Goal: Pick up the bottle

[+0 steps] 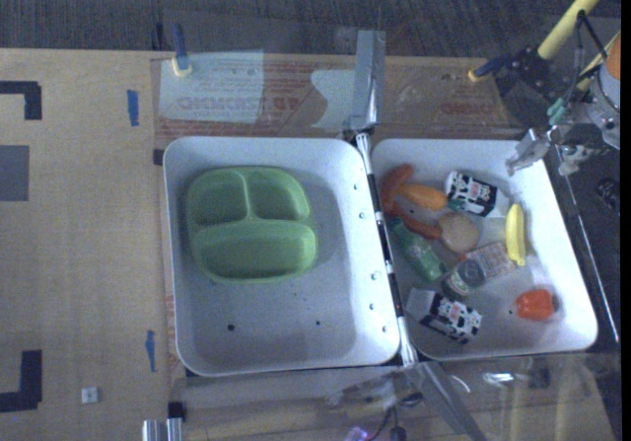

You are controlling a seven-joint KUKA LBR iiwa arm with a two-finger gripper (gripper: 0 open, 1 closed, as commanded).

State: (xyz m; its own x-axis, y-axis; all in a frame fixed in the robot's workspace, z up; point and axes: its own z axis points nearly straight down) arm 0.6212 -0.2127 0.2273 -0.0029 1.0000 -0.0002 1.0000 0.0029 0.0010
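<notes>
bench (79, 261): light wood | left bin (197, 330) and right bin (572, 321) touching side by side toward its right edge | blue tape strips (132, 107) near left bin's far-left corner | black corner marks (22, 99) along left edge

The light is dim and cool, giving the whole scene a bluish-grey cast. The two white bins are the brightest surfaces; the left bin (266, 345) looks evenly lit, with a soft shadow along its upper-left inner wall and around the green tray (252, 222). The right bin (572, 316) shows faint shadows beside its objects. Pale glare lies on the clear panel (296, 94) along the bench's far edge and on the shiny parts near the front edge. The picture is soft and grainy; small labels blur, and the dark floor at the top loses detail.
</notes>
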